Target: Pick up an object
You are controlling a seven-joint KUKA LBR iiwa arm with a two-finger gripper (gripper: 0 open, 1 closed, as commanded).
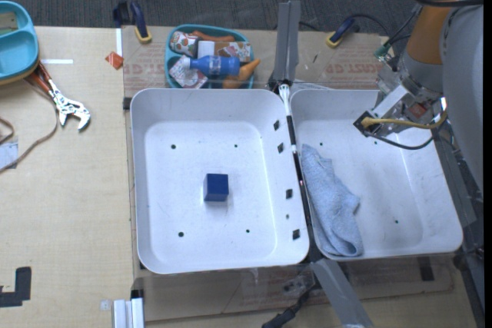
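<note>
Gripper (400, 107) hangs at the right bin's (407, 200) one o'clock edge, open or closed I can't tell, probably staged for the cloth (332, 203) at its seven o'clock.

Small dark-blue block (217, 187), kinda cube-shaped: sits flat on the floor of the left bin (161, 230), roughly mid-bin, well apart from every wall, touching nothing. Top face lighter than the front one. Pale grey-blue cloth (330, 203) over in the right bin (415, 230): lies crumpled along the wall nearest the left bin, runs from about mid-bin down to the near corner, bunches up thicker at that end.
</note>
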